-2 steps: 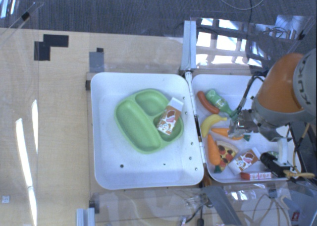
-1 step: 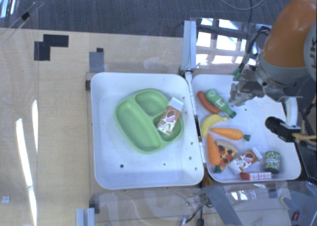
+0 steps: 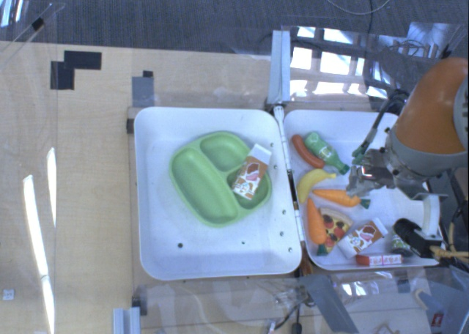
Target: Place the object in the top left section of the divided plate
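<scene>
A pale wooden bench [image 3: 80,201] is carrying two shallow white bins side by side, with dark carpet lying beyond it. In the left white bin [image 3: 168,252] a green divided plastic plate [image 3: 201,186] is sitting, and a small printed juice carton [image 3: 250,177] is lying in the plate's right-hand section, its top edge leaning over the rim. The right white bin [image 3: 333,126] is holding toy food — a green bottle [image 3: 325,151], a red sausage [image 3: 306,151], a yellow banana [image 3: 314,182], two orange carrots [image 3: 335,197], a pizza slice [image 3: 333,229] and another small carton [image 3: 364,236]. The two-finger gripper [image 3: 364,177] is hovering over the carrot by the banana (whether its fingers are spread or pressed together, I cannot tell).
</scene>
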`<state>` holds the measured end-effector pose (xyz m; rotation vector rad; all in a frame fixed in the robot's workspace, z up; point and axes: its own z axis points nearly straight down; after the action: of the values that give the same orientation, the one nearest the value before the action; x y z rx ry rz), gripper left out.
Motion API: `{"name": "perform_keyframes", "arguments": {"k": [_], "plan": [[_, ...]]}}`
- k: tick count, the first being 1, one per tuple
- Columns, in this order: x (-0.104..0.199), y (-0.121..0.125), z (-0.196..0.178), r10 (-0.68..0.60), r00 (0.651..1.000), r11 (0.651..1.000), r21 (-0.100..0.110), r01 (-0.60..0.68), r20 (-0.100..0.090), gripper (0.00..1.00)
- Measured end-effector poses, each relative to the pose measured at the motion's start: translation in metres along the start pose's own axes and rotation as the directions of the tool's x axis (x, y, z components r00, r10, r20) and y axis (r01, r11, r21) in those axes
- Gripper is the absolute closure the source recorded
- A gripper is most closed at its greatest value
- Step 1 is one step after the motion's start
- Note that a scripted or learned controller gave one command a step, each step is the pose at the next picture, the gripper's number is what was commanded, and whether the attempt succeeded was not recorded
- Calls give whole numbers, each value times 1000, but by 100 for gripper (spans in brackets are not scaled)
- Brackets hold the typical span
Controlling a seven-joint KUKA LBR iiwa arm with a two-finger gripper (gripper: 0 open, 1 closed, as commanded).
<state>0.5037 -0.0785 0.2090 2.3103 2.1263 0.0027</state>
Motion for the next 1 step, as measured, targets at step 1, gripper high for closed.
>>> {"name": "perform_keyframes", "arguments": {"k": [1], "plan": [[-3, 84, -81, -297, 955, 955, -5, 297, 2, 100]]}}
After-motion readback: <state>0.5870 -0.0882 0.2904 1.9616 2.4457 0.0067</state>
